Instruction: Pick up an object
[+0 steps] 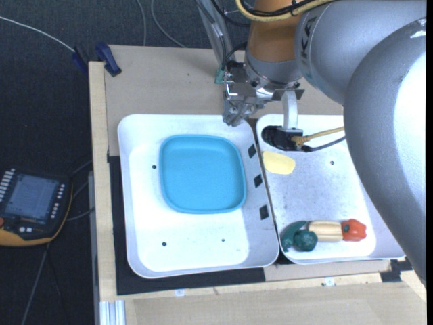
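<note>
Objects lie in the right bin (325, 181): a yellow piece (279, 162) near its back-left corner, a green, tan and red toy (323, 233) along its front edge. The gripper (260, 110) hovers above the back rims, probably lining up; nothing visible in it.

Worktop (169, 80) carries two white bins side by side. Left bin (135, 242) holds a blue plate (201, 173) at centre frame. Right bin (325, 181) holds a yellow piece (279, 162) near its upper left corner, with a green item (300, 238), a wooden rod (325, 231) and a red item (354, 230) along its lower edge. Tool (237, 110) hangs over the bins' upper junction. A handheld pendant (30, 205) lies at left frame.
</note>
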### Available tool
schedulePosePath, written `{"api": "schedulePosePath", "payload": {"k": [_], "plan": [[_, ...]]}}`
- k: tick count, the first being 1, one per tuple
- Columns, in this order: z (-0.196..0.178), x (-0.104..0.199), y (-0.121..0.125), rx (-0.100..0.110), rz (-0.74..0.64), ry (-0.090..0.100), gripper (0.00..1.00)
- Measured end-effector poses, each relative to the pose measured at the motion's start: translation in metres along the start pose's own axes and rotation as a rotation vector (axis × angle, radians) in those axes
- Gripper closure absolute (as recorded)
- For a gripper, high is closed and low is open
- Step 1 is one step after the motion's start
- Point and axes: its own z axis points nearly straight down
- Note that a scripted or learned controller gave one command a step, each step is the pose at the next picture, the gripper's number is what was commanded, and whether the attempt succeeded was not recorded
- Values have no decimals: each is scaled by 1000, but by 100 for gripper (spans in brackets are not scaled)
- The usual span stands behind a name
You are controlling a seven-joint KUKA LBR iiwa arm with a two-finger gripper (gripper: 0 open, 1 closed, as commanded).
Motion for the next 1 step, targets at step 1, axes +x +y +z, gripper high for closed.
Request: {"api": "schedulePosePath", "payload": {"k": [1], "plan": [[0, -1, 0, 0, 2, 0, 0]]}}
